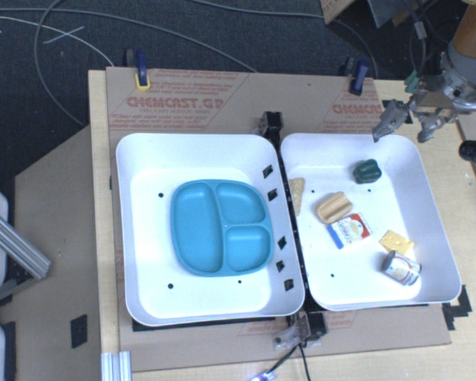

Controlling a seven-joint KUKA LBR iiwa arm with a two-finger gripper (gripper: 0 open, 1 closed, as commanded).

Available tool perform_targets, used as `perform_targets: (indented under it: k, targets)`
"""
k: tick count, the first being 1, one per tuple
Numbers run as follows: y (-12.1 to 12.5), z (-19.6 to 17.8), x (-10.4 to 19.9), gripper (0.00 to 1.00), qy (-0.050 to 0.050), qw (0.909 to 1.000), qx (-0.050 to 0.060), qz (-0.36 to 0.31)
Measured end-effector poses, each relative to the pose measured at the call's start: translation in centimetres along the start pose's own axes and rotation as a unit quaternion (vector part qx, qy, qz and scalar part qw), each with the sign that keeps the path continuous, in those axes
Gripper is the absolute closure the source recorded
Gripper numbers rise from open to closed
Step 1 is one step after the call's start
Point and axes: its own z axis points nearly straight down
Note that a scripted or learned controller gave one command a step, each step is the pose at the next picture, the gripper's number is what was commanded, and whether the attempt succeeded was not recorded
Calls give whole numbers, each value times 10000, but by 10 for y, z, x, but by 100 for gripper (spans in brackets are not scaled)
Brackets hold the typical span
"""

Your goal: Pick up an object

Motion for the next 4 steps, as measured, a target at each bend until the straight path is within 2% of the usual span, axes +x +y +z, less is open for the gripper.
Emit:
perform_targets:
  k: [1,3,4]
  targets:
    - [2,-7,0,0,-12,10000,-60,-14]
    - [10,118,3,0,-1,10000,-21,-13]
    - [18,160,8,0,-10,10000,-59,-21]
